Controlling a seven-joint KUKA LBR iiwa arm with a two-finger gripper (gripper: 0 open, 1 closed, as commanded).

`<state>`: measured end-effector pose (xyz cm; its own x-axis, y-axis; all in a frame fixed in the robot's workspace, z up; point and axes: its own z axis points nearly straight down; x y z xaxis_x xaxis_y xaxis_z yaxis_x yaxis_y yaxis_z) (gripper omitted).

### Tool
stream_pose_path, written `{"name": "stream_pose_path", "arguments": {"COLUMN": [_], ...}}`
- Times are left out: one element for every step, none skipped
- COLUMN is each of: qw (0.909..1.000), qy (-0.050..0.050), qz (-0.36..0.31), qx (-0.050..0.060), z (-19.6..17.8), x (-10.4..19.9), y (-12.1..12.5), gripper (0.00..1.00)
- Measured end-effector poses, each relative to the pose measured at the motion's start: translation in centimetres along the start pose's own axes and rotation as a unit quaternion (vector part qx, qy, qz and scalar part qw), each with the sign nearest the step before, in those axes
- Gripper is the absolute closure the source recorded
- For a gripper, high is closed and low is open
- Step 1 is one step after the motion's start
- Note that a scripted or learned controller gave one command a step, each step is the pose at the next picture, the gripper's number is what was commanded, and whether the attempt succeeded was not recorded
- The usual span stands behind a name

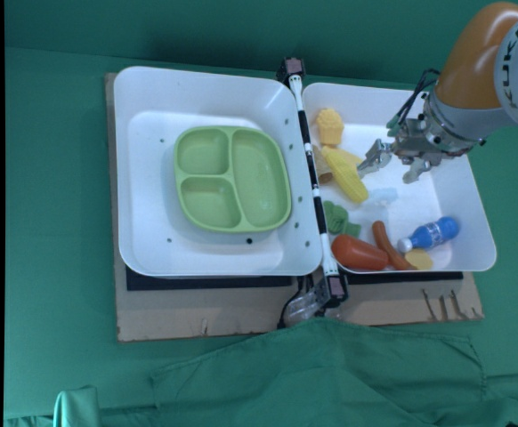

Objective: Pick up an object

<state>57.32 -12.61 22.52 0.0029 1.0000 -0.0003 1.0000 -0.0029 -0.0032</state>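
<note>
My gripper (394,165) hangs over the middle of the right bin (473,205), fingers spread open with nothing between them. Just to its left lies a yellow corn cob (345,173), and a small orange-yellow toy (329,126) sits above that. A pale clear object (384,195) rests under the gripper. Along the bin's front lie a red-orange pepper (359,253), an orange sausage (387,244), a blue bottle (431,234) and a small yellow piece (418,259). Green pieces (337,220) lie against the left wall.
The left bin (143,194) holds a light green divided plate (231,179). A black-and-white bar (307,163) separates the two bins. Green cloth (330,372) bunches up at the front of the bench.
</note>
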Motion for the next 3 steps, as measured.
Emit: {"name": "stream_pose_path", "arguments": {"qw": [1.0,1.0,0.9999], "qy": [0.0,-0.001,-0.004], "qz": [0.002,0.001,0.002], "qx": [-0.01,-0.01,-0.015], "z": [4.2,4.0,2.6], "x": [-2.3,-6.2,-6.3], "y": [-3.6,-2.4,-2.2], "gripper": [0.0,0.0,1.0]}}
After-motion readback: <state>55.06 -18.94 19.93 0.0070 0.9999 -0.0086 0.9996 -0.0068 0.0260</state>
